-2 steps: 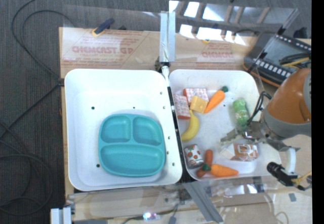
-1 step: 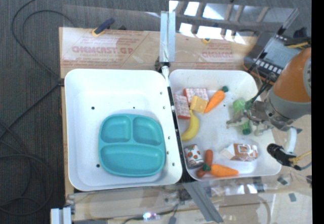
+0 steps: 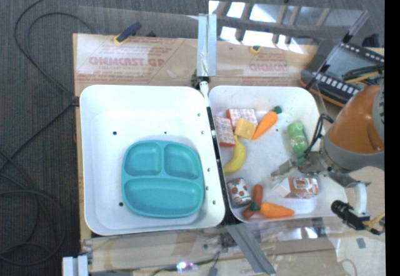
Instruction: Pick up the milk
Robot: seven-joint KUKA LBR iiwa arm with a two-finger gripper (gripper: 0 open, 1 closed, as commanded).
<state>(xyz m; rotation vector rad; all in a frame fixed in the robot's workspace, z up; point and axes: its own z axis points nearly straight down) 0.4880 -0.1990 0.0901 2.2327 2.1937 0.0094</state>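
Dark grey carpet surrounds a cardboard-covered bench (image 3: pixel 150 56) bearing two shallow white bins side by side. Left bin (image 3: pixel 100 143): holds a teal three-compartment plate (image 3: pixel 164 179), lying flat toward the bin's near right part. Right bin (image 3: pixel 312 106): holds toy foods. Along its left side lie two red-and-white packets (image 3: pixel 225 131), one beside the other, a yellow cheese wedge (image 3: pixel 245 128), a banana (image 3: pixel 236 157) and, nearer the front, a small can (image 3: pixel 239 192). An orange carrot (image 3: pixel 265 123) lies tilted near the top centre; a second carrot (image 3: pixel 275 210) lies along the front wall, next to a small reddish item too small to identify. A green vegetable-like object (image 3: pixel 296 136) lies toward the right wall. The milk (image 3: pixel 303 187), a small carton with a brown-and-white label, lies on its side at the front right of this bin. The grey arm with its orange band (image 3: pixel 356 128) enters from the right. The gripper (image 3: pixel 299 167) sits just above the milk, its fingers spread apart, with nothing visibly between them.
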